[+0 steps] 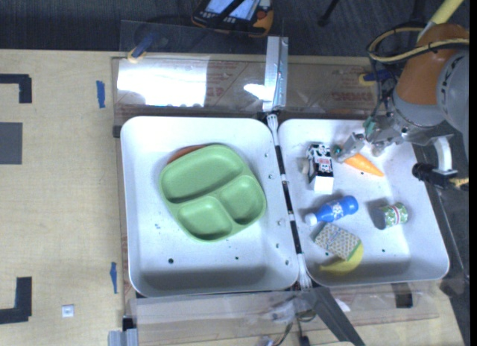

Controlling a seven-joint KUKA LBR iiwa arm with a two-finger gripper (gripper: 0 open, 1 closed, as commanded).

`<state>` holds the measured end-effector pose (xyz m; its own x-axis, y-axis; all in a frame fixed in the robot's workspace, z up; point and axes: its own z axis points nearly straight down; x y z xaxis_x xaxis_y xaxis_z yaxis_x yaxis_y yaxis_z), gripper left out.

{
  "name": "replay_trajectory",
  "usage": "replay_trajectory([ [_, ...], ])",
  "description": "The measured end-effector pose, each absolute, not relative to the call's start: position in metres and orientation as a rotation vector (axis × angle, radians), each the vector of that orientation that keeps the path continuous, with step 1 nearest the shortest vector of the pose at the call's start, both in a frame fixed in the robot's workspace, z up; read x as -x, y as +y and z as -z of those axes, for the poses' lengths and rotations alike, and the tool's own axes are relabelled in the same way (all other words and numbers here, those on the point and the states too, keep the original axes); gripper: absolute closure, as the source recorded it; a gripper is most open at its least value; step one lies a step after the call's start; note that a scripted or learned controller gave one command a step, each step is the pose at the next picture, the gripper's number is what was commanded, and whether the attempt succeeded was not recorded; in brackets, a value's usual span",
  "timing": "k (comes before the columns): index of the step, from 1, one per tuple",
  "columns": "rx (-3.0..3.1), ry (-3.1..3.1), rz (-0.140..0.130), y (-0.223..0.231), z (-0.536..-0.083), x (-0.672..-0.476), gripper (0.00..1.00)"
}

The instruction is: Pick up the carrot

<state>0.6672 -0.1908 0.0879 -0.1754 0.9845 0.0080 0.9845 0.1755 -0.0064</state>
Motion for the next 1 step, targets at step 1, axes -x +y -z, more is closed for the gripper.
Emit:
replay_trajectory([
  [1,2.004,-2.406,-0.004,-0.1896,-0.0966,-0.6673,1.00],
])
